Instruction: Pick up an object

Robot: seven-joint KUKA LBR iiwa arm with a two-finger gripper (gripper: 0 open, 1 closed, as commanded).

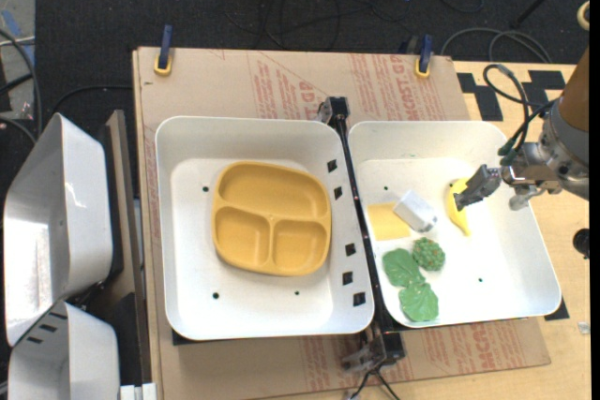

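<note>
Nearest the camera, at the front of the right bin (525,300), lie two flat green leaf-shaped pieces (411,284), one touching the other, with a small bumpy green broccoli-like piece (429,253) just beside the upper leaf on its right. A little farther back, a flat yellow square slice (384,222) rests against the bin's left side, and a small white-and-grey block (415,210) lies tilted across the slice's upper right corner, overlapping it. Just right of the block, a yellow banana-shaped object (457,209) lies on the bin floor, its upper end directly under the dark tip of the gripper (476,186). The gripper reaches in from the right at a slant, low over the banana end; whether its fingers are spread or pressed together I cannot tell, and nothing is clearly seen clamped in it. Behind it, the grey arm (562,140) runs off to the right edge. In the left bin (187,201), well apart from all this, a yellow-orange divided tray (273,218) with three compartments sits alone near the middle. Both bins rest side by side, touching, on a cardboard-covered table (281,80), with two blue-and-yellow clamps (165,50) at its far edge and dark carpet with cables beyond.
</note>
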